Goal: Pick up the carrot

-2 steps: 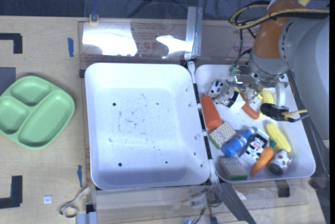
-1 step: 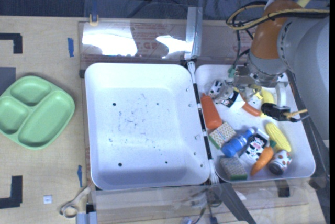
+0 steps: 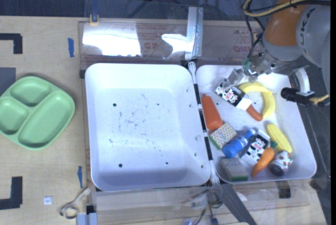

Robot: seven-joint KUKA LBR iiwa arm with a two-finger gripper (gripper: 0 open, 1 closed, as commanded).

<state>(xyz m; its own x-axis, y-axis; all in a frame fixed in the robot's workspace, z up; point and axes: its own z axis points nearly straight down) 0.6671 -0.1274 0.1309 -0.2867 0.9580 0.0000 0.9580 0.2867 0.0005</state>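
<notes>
- Carrot (image 3: 262,161) lies at the near edge of the right bin (image 3: 307,129), tip pointing toward us. It is wedged between a black-and-white patterned block (image 3: 257,146) and a small can (image 3: 281,163), and touches both as far as we can judge.
- Crowding is the main risk. A descent here could close on the can or the block instead, or push the carrot under them.
- Just behind sit a blue bottle (image 3: 239,144) and a corn cob (image 3: 279,137), so we see little room for a sideways approach.
- Further back, a long orange-red piece (image 3: 211,112) against the divider and a small red piece (image 3: 254,112) share the carrot's colour. We think either could be picked by mistake.
- The gripper (image 3: 234,84) hangs at the far end of this bin, over a second patterned block (image 3: 229,95) and beside the banana (image 3: 264,95), well apart from the carrot. We cannot tell whether it is spread or closed.
- Our count:
  - two bins, the left bin (image 3: 105,74) included
  - two patterned blocks
  - two woven pads (image 3: 223,134)
  - one carrot, banana, cob, bottle and can
  - one green plate (image 3: 35,112)
</notes>
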